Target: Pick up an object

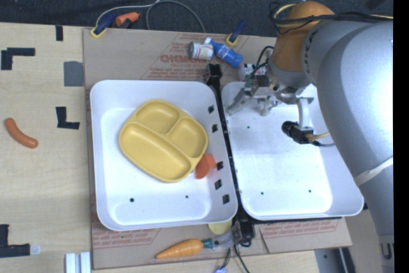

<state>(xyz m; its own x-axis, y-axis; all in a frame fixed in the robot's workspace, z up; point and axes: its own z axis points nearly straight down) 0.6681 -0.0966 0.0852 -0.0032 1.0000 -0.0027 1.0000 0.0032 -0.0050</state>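
Arm point(358, 86): a big grey arm with an orange band is seen coming in from the right, over the right bin.
Gripper point(255, 96): it is held low at the top left corner of the right bin point(287, 201), close to the wall between the two bins.
Fingers: how far they are spread cannot be told, and nothing is seen held between them.
Left bin point(108, 201): a yellow plate point(163, 139) with three parts is laid flat in the middle.
Small orange piece point(204, 167): it is seen touching the plate's lower right edge, in the left bin, well apart from the gripper.
Carrot point(181, 249): it is laid on the cardboard just below the left bin.
Sausage point(20, 133): it is laid on the wooden bench, far to the left.
Blue and white bottle point(216, 51): it is laid on its side above the bins.
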